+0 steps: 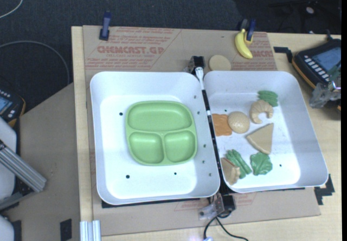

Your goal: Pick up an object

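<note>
The right bin point(303, 126) holds several toy foods. A green leafy piece point(267, 97) and a beige croissant point(261, 110) lie at the back. A round bun point(238, 122) sits beside an orange square point(221, 125), with a tan wedge point(261, 138) in the middle. At the front are a green bean bunch point(237, 161), a green broccoli point(261, 163) and a small tan piece point(230, 171). The grey gripper point(325, 93) hangs at the right edge of the view, outside the bin's rim and well apart from the foods.
A green divided tray point(161, 131) lies in the left bin point(103, 126). On the board behind the bins rest a yellow banana point(244, 45) and a beige disc point(219, 63). A black tablet with an orange rim point(320, 61) sits at the back right.
</note>
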You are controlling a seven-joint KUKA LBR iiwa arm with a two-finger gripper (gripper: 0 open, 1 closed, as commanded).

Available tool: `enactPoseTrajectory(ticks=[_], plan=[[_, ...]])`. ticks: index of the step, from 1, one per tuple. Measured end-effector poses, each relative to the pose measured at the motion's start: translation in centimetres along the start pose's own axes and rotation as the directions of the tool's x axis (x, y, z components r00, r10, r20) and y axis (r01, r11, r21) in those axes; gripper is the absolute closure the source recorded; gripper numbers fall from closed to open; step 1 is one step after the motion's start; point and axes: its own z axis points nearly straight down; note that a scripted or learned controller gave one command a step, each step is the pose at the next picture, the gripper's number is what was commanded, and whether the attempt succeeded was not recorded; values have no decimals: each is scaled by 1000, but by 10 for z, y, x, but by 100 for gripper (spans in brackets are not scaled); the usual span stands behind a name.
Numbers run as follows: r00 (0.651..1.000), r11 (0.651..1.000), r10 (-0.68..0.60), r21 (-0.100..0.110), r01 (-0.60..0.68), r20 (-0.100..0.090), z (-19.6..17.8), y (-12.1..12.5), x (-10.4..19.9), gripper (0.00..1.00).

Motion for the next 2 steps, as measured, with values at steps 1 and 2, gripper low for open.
enactPoseTrajectory(ticks=[1,2], plan=[[1000,1000,-1,1,1,-2,25,-58,64,100],[1000,1000,1,-10,-1,5,12,-55,60,100]])
